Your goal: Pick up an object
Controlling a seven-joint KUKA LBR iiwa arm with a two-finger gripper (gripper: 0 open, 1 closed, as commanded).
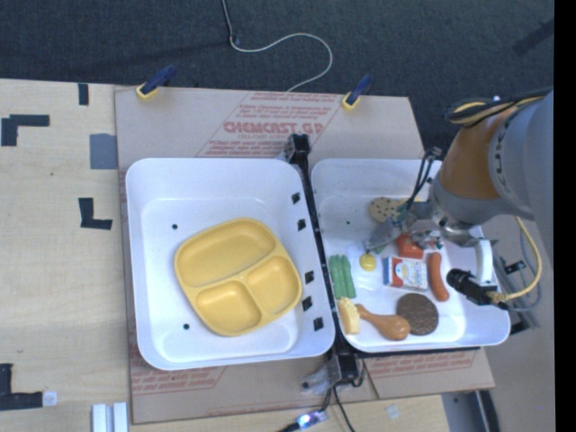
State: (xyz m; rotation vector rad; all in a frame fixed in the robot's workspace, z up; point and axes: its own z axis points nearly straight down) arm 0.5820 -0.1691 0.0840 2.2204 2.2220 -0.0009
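The right bin (360,187) holds several toy foods: a speckled cookie (383,209), a small yellow ball (367,261), a green vegetable (340,275), a white and red carton (407,271), an orange sausage (438,277), a brown patty (418,313), a chicken drumstick (385,323) and a yellow piece (347,316). My gripper (389,235) is low inside this bin, just below the cookie and above the ball and carton. A red item (409,247) lies right beside it. I see nothing held.
The left bin (153,187) holds a yellow divided plate (236,275). A black divider clip (297,148) sits between the bins. The grey arm with its orange band (468,160) comes in over the right bin's far right side. A cable (270,43) lies beyond the bench.
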